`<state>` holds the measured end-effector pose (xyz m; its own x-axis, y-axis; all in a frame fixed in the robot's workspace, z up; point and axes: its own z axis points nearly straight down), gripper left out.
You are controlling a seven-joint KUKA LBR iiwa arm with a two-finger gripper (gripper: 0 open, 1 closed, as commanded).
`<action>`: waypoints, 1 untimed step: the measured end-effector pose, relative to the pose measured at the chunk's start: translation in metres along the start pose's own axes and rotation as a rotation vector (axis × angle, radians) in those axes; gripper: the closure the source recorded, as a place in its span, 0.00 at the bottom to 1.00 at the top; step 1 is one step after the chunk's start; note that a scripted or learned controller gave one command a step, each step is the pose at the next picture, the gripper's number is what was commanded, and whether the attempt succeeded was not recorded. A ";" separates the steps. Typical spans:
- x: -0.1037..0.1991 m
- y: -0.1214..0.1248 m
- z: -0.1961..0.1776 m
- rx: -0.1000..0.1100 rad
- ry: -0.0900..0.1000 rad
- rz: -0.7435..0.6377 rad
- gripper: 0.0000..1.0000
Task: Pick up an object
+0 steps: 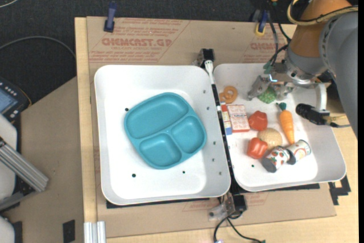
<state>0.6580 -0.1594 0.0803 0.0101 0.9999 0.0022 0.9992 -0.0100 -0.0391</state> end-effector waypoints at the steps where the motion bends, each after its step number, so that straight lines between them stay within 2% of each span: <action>1: 0.001 0.004 -0.013 -0.019 -0.003 -0.006 1.00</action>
<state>0.6621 -0.1587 0.0930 0.0038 1.0000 -0.0003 0.9998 -0.0038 -0.0202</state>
